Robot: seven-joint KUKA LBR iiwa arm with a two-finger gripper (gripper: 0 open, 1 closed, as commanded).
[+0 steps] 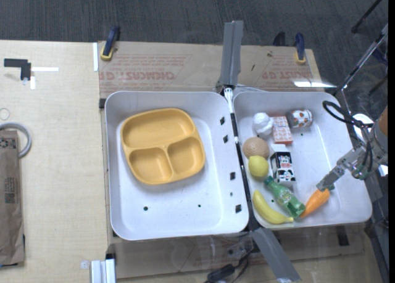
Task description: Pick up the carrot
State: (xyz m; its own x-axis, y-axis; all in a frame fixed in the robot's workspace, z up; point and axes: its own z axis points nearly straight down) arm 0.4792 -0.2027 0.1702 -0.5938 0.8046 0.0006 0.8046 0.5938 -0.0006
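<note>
The orange carrot (316,201) lies in the front right part of the right bin (345,140), its top end against a green bottle (284,195). My gripper (329,180) comes in from the right and sits low, just above and to the right of the carrot's thick end. Its tip is very close to the carrot, and I cannot tell whether it touches. The carrot rests on the bin floor.
A banana (270,210), a lemon (258,166), a brown round fruit (255,147), a black-and-white box (284,168), a red box (282,129), a white object (262,124) and a can (300,118) crowd the right bin's left half. A yellow divided plate (162,145) lies in the left bin (179,214).
</note>
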